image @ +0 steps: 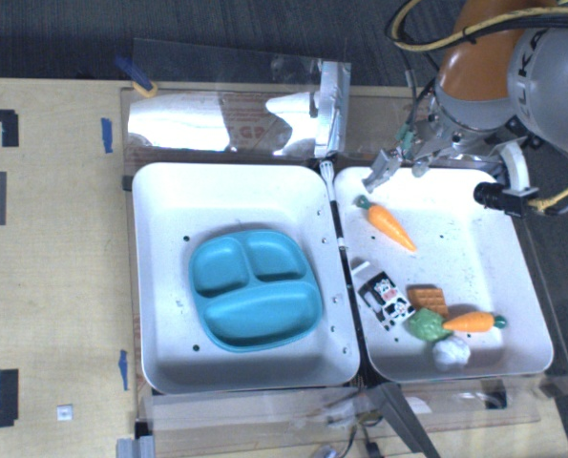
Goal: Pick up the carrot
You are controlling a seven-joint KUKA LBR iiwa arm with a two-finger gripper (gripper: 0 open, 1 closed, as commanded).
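Nearest the camera, along the front wall of the right-hand shallow white bin, a small heap of play food lies jammed together: a white rounded lump, a green leafy piece, a second, smaller orange carrot with a green tip, a ridged brown cracker and a black-and-white patterned carton, all touching or nearly so, which would make a clean grasp there awkward. In the left-hand white bin a blue three-compartment plastic tray sits alone, well apart from the task. Farther back in the right bin, the larger orange plastic carrot with a green stalk lies by itself on bare floor, slanted, stalk toward the divider; that isolation makes it the likelier target. Beyond it, over the bin's far rim, hangs the grey gripper, just beside the stalk end and apparently not touching it. Whether its fingers are spread or together I cannot tell; nothing is seen between them. The pale wooden worktop stretches leftward.
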